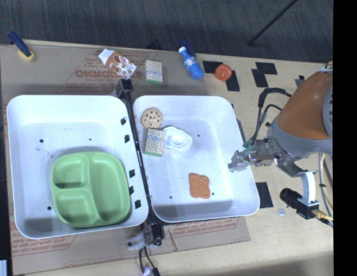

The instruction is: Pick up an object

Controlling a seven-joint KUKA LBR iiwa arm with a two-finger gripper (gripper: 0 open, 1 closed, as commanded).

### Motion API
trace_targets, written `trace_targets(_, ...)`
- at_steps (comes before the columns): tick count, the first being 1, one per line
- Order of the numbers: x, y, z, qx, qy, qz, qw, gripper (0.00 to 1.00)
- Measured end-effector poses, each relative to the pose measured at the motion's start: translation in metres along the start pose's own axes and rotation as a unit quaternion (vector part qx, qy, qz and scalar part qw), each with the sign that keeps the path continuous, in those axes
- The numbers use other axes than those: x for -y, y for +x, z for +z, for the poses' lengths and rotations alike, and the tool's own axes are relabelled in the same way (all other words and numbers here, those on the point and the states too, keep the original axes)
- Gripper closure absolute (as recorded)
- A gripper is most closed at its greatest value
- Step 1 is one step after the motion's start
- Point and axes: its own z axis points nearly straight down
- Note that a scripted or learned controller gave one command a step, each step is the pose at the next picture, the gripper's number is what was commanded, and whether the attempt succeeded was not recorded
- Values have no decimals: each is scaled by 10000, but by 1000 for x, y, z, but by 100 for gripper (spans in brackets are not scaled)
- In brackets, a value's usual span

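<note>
Right bin [224, 111], contents, four items:

1. Round cookie [151, 118], near the back left corner. Looks flat, stiff and light; likely brittle, so a gentle pinch across its edge suits it.
2. Square packet [155, 142], speckled green and white, just in front of the cookie, one side touching the white piece. Probably light, with a slick wrapper; best taken across two opposite edges.
3. White cup-like piece [177, 139], middle of the bin. Seems thin and light, may flex or slide; its rim offers a hold.
4. Orange slab [199, 186], near the front wall, well apart from the others. Appears flat and low, hard to get fingers under; the clear floor around it makes it the easiest approach.

Left bin [29, 114]: one green divided tray [91, 187], large and rigid.

Pincer [240, 160]: at the right bin's right rim, carrying nothing visible; whether it stands wide or narrow cannot be told.

Desk [270, 217]: blue bottle [191, 63] and orange cap [223, 71] behind the bins.
</note>
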Motion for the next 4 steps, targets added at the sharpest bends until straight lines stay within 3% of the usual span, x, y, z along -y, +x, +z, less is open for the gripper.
trace_targets(1, -75, 23, -57, -5, -14, -12, 10000, 100)
trace_targets(2, -74, 22, -56, -5, -9, -10, 10000, 0)
trace_targets(3, 0, 49, -28, -11, 8, -5, 10000, 0)
trace_targets(4, -10, 101, 123, -15, 0, -22, 10000, 0)
